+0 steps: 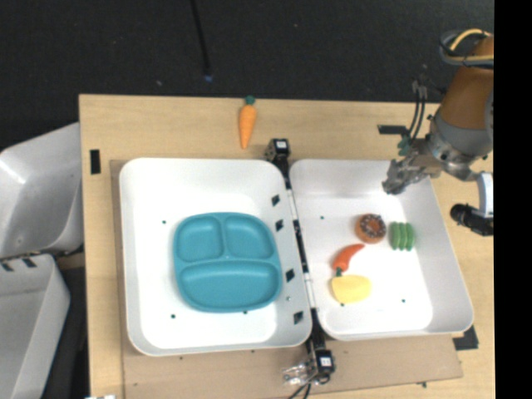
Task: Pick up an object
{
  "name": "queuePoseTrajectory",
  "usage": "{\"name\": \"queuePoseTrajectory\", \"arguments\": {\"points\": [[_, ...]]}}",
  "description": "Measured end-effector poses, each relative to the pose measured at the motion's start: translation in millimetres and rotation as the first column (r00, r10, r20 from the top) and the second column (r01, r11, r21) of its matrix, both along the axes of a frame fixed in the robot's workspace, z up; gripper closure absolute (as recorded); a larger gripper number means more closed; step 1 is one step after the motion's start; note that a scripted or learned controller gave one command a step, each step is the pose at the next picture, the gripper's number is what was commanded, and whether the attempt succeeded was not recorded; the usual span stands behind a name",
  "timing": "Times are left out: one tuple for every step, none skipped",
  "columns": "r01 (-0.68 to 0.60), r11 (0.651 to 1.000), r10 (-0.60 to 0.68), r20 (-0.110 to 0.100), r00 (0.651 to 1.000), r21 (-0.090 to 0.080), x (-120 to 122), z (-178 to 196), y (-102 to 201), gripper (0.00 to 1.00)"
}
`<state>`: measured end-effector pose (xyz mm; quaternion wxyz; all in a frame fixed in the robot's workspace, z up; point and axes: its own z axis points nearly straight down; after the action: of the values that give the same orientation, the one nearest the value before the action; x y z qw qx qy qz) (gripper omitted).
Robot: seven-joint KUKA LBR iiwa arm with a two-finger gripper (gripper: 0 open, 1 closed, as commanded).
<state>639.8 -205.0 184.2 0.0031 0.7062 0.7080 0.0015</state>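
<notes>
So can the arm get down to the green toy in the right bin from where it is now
Probably yes. The tool hangs over the right bin's far corner, and the green toy lies uncovered below it, with only the brown donut close on one side.

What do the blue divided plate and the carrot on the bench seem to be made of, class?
Blue divided plate: probably moulded plastic, one even colour, with a smooth, matte-looking surface and rounded compartment ridges. Carrot: likely a plastic toy, flat uniform orange with a small green top; it is too small to tell its finish.
</notes>
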Motion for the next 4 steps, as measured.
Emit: {"name": "queuePoseTrajectory", "arguments": {"points": [[0.000,1.000,0.000,0.001,1.000,-0.001,1.3,55.2,-1.9,1.00],[-0.003,1.000,0.003,-0.005,1.000,0.003,-0.6,65.6,48.5,1.00],[-0.004,1.000,0.004,-0.006,1.000,0.003,11.3,62.4,105.9,1.00],[-0.003,1.000,0.003,-0.007,1.000,0.003,4.9,56.4,161.5,1.00]]}}
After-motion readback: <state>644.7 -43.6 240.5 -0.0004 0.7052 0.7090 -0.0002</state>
